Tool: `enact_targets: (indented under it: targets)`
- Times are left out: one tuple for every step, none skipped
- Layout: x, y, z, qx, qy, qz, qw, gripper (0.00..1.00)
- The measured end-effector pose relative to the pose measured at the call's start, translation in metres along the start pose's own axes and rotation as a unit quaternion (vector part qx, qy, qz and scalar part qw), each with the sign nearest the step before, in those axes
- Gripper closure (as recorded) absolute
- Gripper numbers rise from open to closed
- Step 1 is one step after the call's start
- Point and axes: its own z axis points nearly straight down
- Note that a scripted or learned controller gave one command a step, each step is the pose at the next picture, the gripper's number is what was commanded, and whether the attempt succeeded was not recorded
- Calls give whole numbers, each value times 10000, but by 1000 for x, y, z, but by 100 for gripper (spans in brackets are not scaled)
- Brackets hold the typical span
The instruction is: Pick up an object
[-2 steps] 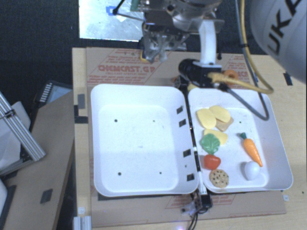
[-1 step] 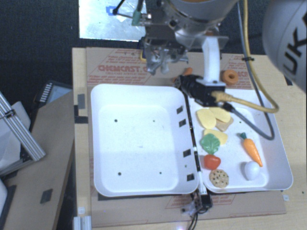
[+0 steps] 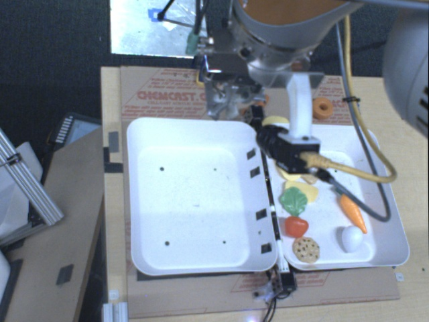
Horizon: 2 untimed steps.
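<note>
Carrot (image 3: 352, 212) (orange, tapered) lies aslant beside white egg (image 3: 350, 238).

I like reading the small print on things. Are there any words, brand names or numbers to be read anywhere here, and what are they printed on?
"CHEMCAST", in red, on the brown sheet lying under the two white bins, at its far edge.
More red print follows that word along the same edge, too blurred to read.
Red print on the sheet's near edge, below the bins, is also too blurred to read.
</note>
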Motion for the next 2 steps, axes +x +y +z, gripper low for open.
enact_targets:
  targets:
    - [0, -4, 0, -4, 0, 1, 10000, 100]
    - [0, -4, 0, -5, -1, -1, 10000, 100]
